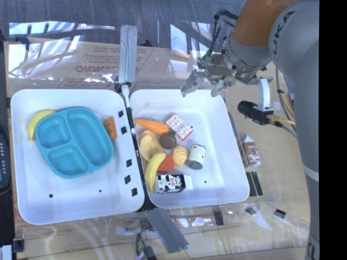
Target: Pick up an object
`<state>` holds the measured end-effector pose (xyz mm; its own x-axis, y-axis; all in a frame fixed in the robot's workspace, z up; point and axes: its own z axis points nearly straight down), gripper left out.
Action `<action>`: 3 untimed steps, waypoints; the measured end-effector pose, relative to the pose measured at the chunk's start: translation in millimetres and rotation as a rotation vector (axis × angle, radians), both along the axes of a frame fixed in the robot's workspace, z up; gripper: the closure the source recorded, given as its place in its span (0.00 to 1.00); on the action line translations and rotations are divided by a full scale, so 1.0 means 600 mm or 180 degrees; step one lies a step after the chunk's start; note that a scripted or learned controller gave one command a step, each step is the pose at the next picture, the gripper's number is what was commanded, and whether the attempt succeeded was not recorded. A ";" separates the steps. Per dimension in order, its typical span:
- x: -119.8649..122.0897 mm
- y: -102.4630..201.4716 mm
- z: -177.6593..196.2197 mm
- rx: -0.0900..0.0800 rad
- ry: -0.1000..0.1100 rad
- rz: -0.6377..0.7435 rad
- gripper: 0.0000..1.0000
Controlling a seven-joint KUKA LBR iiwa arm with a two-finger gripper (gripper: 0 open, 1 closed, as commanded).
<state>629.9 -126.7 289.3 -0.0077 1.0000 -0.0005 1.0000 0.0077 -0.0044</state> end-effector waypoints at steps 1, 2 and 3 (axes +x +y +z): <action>-0.067 0.040 -0.191 0.0006 0.0027 0.0192 0.00; -0.010 0.053 -0.317 -0.0005 -0.0048 0.0101 0.00; -0.020 0.027 -0.316 0.0002 -0.0056 0.0170 0.00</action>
